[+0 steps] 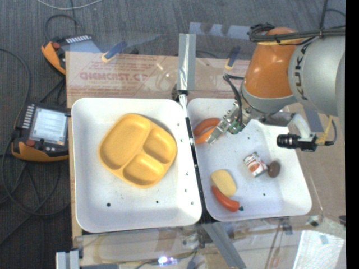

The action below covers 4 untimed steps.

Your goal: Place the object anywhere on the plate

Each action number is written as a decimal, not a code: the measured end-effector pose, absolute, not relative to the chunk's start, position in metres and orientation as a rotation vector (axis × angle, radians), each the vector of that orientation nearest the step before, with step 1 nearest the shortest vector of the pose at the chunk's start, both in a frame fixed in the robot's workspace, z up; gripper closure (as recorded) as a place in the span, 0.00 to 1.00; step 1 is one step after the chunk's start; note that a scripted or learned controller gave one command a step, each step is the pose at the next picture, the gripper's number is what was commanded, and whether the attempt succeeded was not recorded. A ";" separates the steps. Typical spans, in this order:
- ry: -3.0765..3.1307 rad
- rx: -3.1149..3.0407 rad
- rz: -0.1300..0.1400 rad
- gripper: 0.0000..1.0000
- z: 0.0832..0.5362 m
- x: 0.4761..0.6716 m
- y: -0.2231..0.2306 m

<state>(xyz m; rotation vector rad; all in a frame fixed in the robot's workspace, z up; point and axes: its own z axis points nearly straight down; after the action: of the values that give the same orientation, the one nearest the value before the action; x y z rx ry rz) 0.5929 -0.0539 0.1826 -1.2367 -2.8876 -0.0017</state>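
A yellow plate [138, 149] with three compartments lies in the left white bin [90, 206]. The arm reaches into the right white bin [291, 200], and its gripper [215, 134] hangs low over the bin's upper left part. The gripper's tip is right next to an orange, wedge-like object [202, 128] by the bin's left wall. I cannot tell whether it touches that object. A pale yellow rounded object [223, 181] and a red pepper [225, 200] lie toward the bin's front.
A small red and white can [254, 164] and a little brown object [274, 168] sit in the middle right of the right bin. The wall between the two bins [193, 161] separates the gripper from the plate. A handheld controller [42, 130] lies left of the bench.
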 end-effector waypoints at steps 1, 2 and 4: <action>-3.056 -0.727 0.001 1.00 0.182 0.593 0.041; -3.140 -0.121 -0.001 1.00 0.183 0.587 0.072; -3.132 0.282 -0.002 1.00 0.266 0.653 0.188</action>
<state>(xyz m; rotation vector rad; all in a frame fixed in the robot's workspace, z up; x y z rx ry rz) 0.6530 0.1877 0.2661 0.2815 -3.1322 -0.0020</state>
